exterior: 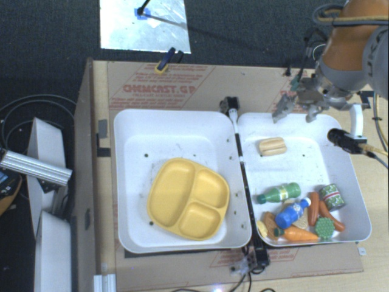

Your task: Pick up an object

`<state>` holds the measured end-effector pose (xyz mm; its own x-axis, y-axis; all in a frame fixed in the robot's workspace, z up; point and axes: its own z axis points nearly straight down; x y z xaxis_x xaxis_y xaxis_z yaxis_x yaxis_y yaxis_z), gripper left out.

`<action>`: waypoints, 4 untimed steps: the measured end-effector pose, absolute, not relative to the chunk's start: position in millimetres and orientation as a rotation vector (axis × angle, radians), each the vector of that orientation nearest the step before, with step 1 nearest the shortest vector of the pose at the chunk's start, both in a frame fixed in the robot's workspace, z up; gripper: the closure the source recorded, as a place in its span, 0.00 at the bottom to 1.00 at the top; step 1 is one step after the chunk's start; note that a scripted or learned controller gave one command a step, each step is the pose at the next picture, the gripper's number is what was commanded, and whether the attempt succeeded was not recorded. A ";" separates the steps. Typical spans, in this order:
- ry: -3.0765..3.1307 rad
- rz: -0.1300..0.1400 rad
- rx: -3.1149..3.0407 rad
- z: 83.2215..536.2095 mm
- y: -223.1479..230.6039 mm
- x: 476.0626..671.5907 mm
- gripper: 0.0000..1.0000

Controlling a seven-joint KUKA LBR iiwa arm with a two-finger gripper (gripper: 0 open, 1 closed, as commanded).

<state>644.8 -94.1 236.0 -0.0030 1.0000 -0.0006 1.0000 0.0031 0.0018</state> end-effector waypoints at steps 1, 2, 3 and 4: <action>2.225 -0.004 2.222 139.5 -97.4 634.5 0.00; 2.225 -0.001 2.218 83.1 -109.7 668.1 0.00; 2.224 0.005 2.212 96.2 -109.6 670.2 1.00; 2.224 0.005 2.212 96.0 -109.7 670.1 0.00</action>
<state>670.1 -109.7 96.0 -0.0057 1.0000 -0.0011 1.0000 0.0057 0.0056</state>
